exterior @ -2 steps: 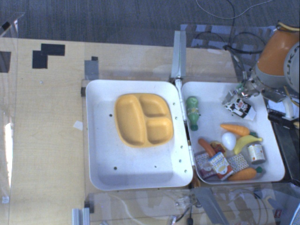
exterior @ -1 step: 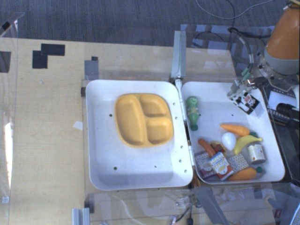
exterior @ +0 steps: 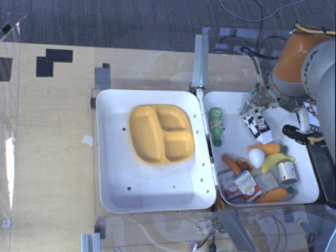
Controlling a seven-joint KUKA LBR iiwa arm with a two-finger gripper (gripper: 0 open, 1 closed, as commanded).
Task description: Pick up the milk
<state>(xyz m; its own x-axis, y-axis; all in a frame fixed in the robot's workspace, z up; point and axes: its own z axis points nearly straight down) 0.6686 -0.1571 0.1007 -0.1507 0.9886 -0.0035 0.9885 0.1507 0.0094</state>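
Pale wood bench carries two white bins side by side, with a tangle of cables and clear fittings blurred along its near edge.

In the right bin, the near corner is crowded: an orange carrot lies by the front wall, and a small colourful carton rests on flat packets too small to read. Just behind sit a tin can, a banana and a white egg, with two more carrots partly tucked under them. A green bottle lies along the bin's left wall.

The milk, a white carton with black cow patches, sits toward the far right of this bin, behind the egg. Its long axis slants from far-left to near-right, and the near-right end is plain white; which end is the top is unclear.

The gripper hangs right at the carton's far end. Whether it is open or clamped on anything cannot be told, as its metal parts blur together.

The left bin holds a yellow divided plate.

Farther back, the arm's orange band is cut off by the right edge.
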